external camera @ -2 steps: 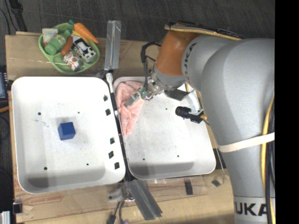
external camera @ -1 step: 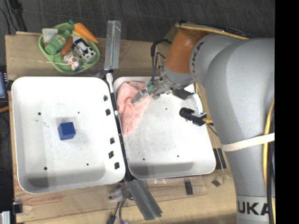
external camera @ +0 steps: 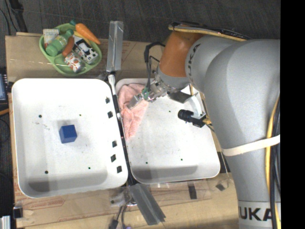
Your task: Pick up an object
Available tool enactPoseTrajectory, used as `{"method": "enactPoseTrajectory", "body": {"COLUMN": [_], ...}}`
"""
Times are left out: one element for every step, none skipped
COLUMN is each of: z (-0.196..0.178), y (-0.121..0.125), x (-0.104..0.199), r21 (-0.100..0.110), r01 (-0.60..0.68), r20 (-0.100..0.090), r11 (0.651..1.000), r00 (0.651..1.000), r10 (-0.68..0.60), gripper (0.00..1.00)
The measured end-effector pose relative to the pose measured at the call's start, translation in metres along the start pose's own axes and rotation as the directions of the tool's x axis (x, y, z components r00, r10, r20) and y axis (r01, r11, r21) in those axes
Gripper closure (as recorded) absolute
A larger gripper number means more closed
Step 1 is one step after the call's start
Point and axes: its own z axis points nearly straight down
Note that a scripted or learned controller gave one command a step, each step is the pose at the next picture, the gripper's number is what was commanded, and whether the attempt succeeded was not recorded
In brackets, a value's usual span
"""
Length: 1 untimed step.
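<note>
The gripper point(external camera: 146, 95) is reaching down into the far left corner of the right bin point(external camera: 171, 149), right at the pink cloth point(external camera: 129, 112) lying bunched against that bin's left wall. The cloth looks like the thing being gone for. I cannot tell from this angle whether the gripper is standing wide or narrow, because its metal end is blurring into the folds, and nothing is showing as held.

To grab well here, the arm should be pressing into a raised fold rather than a flat edge, since soft cloth is likely to slip out of a shallow pinch. It should also be keeping clear of the bin wall close by on the left.

The left bin point(external camera: 57, 168) is holding a blue cube point(external camera: 68, 133), sitting alone left of middle. Beyond it, at the bench's far left, a green bowl point(external camera: 59, 68) is carrying a heap of toy food, a carrot point(external camera: 86, 31) among it.
</note>
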Motion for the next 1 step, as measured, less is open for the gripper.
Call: {"method": "enactPoseTrajectory", "body": {"z": [-0.0144], "y": [-0.0061], "x": [-0.012], "r21": [0.001], "r01": [-0.133], "r20": [-0.001], "r11": [0.991], "r00": [0.991], "r10": [0.133], "gripper": [0.0]}}
